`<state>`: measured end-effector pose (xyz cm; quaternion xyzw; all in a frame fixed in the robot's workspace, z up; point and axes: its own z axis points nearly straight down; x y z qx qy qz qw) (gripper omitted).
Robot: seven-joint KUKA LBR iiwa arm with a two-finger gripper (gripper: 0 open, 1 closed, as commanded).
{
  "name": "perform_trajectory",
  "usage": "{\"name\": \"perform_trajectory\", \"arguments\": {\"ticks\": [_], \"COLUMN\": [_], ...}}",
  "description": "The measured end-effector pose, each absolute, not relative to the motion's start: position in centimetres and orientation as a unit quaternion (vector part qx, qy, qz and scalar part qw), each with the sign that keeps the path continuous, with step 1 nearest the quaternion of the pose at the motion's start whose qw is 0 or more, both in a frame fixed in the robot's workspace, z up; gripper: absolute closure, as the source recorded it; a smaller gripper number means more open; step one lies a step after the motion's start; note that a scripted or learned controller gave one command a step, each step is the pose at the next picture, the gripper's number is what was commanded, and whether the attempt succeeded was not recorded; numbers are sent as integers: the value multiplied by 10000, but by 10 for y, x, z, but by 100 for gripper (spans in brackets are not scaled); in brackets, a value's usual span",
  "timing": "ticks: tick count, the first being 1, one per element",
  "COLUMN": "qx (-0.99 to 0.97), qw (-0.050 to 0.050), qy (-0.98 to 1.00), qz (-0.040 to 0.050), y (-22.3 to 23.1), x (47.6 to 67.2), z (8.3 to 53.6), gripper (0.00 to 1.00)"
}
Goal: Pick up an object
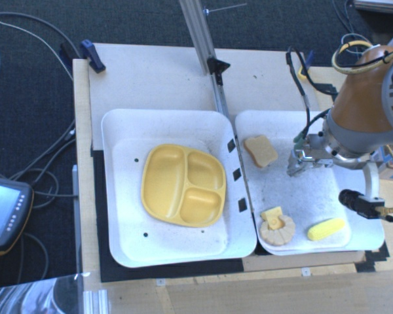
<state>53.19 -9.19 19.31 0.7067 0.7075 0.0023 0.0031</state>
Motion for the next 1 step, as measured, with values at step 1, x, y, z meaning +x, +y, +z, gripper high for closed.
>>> {"name": "perform_trajectory", "arguments": {"ticks": [1], "qx": [7067], "qw": [18], "qy": [7076], "qz": [15], "y": [-92], "x": [533], "z": [218], "gripper": [100]}}
